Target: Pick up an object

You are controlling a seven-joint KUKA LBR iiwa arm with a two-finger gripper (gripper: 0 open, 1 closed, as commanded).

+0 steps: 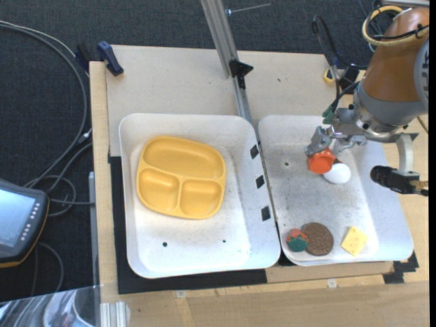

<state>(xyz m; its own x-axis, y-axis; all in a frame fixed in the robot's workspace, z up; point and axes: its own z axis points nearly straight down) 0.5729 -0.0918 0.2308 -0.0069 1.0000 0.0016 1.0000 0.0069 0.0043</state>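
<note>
My gripper (327, 144) hangs over the upper middle of the right bin (303, 203), at the end of the arm that comes in from the right. Directly under its tip sits a small orange object (321, 163), touching or nearly touching it; whether it is gripped cannot be made out. A white egg-shaped object (338, 174) lies against the orange one on its right. Along the bin's front edge lie a small red and green item (297, 240), a brown round disc (318, 238) and a yellow wedge (354, 240).
The left bin (204, 247) holds a yellow divided plate (180, 177). A slanted metal pole (219, 26) rises from behind the gap between the bins. A blue clamp (109, 57) sits at the bench's far left corner, with cables and a tablet (17, 216) off the bench's left side.
</note>
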